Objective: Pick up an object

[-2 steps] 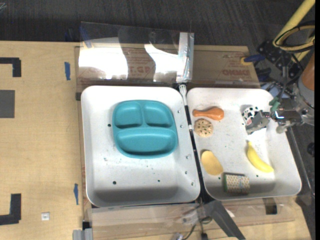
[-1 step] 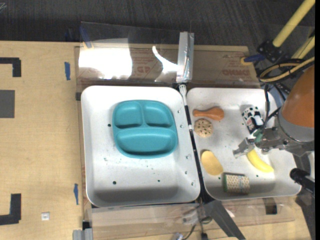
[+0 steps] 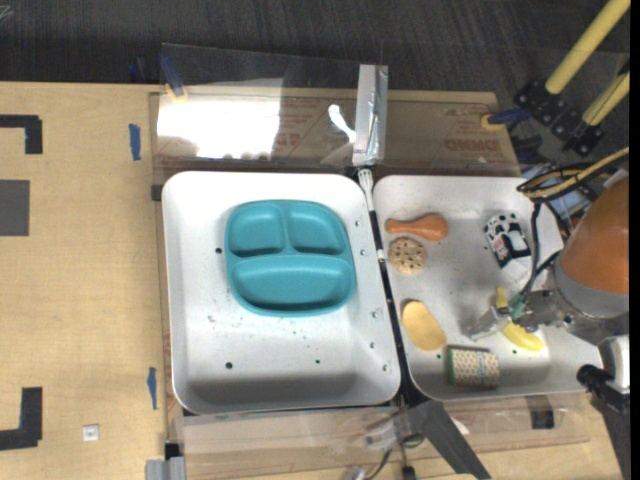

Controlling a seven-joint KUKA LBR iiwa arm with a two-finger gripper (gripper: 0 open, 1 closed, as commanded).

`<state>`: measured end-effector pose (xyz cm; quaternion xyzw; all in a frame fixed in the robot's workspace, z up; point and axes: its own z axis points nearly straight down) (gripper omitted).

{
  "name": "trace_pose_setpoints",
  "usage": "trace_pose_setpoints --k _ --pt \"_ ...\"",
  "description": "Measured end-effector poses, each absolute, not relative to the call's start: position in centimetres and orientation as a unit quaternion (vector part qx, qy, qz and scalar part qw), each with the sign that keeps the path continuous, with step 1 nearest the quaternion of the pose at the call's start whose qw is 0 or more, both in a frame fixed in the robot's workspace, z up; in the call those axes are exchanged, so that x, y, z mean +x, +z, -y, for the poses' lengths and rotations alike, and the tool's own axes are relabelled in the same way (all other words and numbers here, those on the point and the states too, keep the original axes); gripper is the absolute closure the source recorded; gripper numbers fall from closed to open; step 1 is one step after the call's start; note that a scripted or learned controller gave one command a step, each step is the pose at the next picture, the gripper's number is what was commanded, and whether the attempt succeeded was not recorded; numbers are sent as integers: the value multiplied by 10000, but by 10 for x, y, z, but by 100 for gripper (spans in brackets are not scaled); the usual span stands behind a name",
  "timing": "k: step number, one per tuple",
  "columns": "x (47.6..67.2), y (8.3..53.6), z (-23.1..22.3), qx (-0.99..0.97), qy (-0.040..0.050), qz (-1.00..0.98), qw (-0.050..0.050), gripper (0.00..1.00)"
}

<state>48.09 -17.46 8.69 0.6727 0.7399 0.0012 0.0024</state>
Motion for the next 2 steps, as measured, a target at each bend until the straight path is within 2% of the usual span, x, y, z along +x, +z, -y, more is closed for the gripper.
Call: trace_pose_setpoints --k 1,2 --pt "483 98 174 6728 29 -7398 51 100" --pt "481 189 82 6960 21 -7180 10 100"
